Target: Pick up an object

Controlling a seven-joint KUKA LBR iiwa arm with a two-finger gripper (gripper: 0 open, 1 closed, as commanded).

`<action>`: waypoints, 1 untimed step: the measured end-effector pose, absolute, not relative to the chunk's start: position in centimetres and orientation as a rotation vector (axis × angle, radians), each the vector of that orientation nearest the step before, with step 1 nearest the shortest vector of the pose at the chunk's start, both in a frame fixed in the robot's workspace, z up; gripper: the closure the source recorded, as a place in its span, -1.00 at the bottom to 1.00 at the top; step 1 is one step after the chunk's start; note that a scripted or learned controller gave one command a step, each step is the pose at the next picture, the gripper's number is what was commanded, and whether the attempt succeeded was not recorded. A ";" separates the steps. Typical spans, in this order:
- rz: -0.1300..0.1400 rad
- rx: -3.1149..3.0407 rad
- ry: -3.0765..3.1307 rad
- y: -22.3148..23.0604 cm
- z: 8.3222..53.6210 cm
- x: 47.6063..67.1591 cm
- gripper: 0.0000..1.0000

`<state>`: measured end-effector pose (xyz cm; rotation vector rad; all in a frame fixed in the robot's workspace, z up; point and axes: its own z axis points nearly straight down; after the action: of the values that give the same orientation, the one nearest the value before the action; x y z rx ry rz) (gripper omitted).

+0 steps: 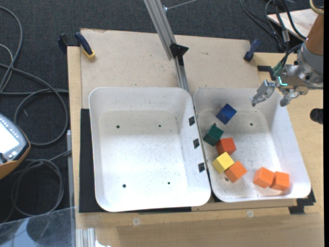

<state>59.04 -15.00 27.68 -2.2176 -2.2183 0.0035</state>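
The right bin holds several small blocks: a blue cube, a dark green cube, an orange-red cube, a yellow cube, an orange cube, and two orange cubes side by side near the front right corner. My gripper hangs above the bin's back right corner, up and right of the blue cube. Its two fingers are spread apart and nothing sits between them.
The left bin sits beside the right one. A slanted metal rail runs down to the gap between the bins. Blue clamps sit at the board's back corners. Cables lie on the dark floor at left.
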 end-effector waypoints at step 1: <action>-0.001 -2.219 -2.222 -15.0 27.9 59.1 -1.00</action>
<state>59.11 -14.98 27.94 -2.2195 -2.2219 -0.0006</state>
